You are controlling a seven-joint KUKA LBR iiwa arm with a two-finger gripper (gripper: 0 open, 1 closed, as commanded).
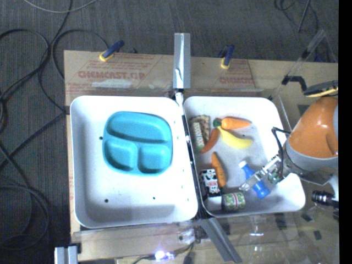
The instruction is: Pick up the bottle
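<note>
Bottle (pixel 254 180): lying in right bin (pixel 275 111), touching the tool (pixel 269 174) at its tip. Tool: grip state cannot be told. Task: approach apparently done; confirmed grasp and lift outstanding.

We can make out faint red printing on the cardboard sheet (pixel 126 73) behind the bins, at the upper left of the frame, but the letters are too blurred to read (a second red patch sits at the upper right). Labels on the can (pixel 234 200) stay illegible too.
</note>
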